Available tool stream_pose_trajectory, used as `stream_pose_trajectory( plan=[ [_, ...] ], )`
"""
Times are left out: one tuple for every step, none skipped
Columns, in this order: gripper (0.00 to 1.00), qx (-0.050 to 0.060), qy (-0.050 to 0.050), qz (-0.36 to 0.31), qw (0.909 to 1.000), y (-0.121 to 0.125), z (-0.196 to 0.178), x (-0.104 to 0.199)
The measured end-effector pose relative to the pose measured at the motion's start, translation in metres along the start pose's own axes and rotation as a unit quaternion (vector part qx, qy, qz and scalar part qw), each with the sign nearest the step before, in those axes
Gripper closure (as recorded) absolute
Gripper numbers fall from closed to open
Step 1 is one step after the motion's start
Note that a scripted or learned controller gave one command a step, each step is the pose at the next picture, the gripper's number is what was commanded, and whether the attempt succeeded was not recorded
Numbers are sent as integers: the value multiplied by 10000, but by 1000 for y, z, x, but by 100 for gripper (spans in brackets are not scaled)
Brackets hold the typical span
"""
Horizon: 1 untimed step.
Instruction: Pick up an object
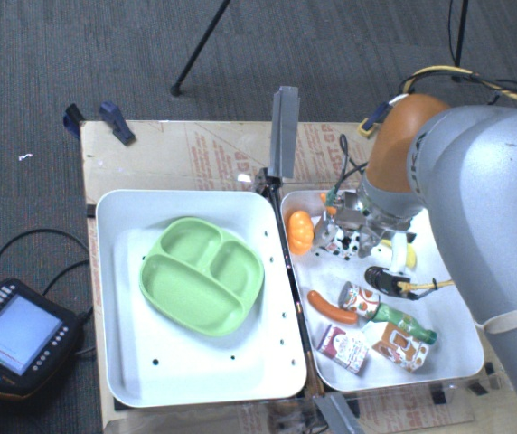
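The right bin (462,328) holds several small items. An orange pumpkin-shaped toy (300,231) lies at its far left. Nearer the front are a red-orange sausage (333,306), a small can (360,298), a green bottle (403,321), a maroon-and-white carton (343,348) and an orange-and-white carton (399,346). My gripper (342,240) hangs low over the bin's far part, just right of the orange toy and above the sausage. A yellow piece (409,257) peeks out from behind the wrist.
The left bin (114,351) carries a green divided plate (202,274). A grey upright post (285,138) stands at the back between the bins. The arm's bulky grey body covers the right bin's far right side. A teach pendant (14,333) lies on the floor at left.
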<state>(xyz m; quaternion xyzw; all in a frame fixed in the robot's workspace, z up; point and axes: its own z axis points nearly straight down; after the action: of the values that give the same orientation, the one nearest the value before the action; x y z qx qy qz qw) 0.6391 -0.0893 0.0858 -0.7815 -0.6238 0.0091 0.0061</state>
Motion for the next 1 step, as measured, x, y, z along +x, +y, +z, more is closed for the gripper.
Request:
stream_pose_trajectory(
  plan=[
    [100, 48, -19, -25, 10000, -2, -8, 0]
  ],
)
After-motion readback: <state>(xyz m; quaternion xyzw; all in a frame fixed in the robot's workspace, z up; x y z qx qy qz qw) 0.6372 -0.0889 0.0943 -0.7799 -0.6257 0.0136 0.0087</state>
